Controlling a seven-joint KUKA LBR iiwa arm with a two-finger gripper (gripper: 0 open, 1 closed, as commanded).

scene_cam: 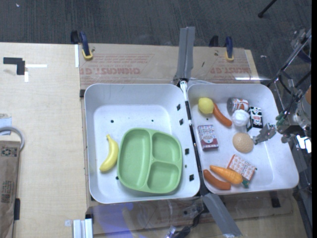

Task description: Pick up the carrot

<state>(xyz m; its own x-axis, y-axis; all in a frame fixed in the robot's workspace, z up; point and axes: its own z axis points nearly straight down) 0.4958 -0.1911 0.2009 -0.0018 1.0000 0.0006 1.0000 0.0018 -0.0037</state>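
In the right bin's near corner, orange green-tipped carrot

Robotics lab: pale wooden bench, two shallow white plastic bins clamped beside each other, blue-handled clamps, dark carpet floor.

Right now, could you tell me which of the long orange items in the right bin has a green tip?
The carrot near the front edge, beside the red packet.

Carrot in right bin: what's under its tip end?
The carrot lies with its right end over the corner of an orange-and-white packet. A sausage lies alongside it. The covered packet corner can't be seen.
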